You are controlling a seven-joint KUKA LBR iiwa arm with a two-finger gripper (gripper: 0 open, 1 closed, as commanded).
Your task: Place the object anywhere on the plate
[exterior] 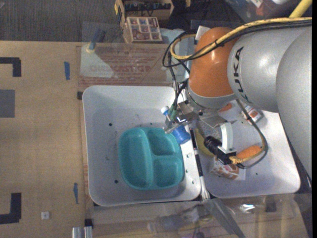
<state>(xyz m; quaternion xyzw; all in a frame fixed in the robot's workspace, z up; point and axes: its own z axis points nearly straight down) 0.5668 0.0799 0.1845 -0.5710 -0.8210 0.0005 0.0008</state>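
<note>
Over the seam between the two bins, the gripper (176,122) is hanging just past the far right corner of the teal plate (130,155). Whether it is clenched or released I cannot tell, since the wrist is crowding over it. A small blue object (182,134) is showing right beneath it, sitting at the plate's right rim beside the far right compartment. Whether that object is being held or is resting on the plate cannot be told either. The plate is lying flat in the near right part of the left bin (99,118), its long compartment facing left and two smaller ones facing right. The grey arm (277,63) is reaching in from the right, its orange band (213,68) looming over the far side of the right bin (277,177). A printed packet (226,170) is lying in the right bin, on its near left side. Beyond the bins, a cardboard box (143,4) is standing on the floor, and blue tape marks (67,71) are sticking to the bench at the left
</note>
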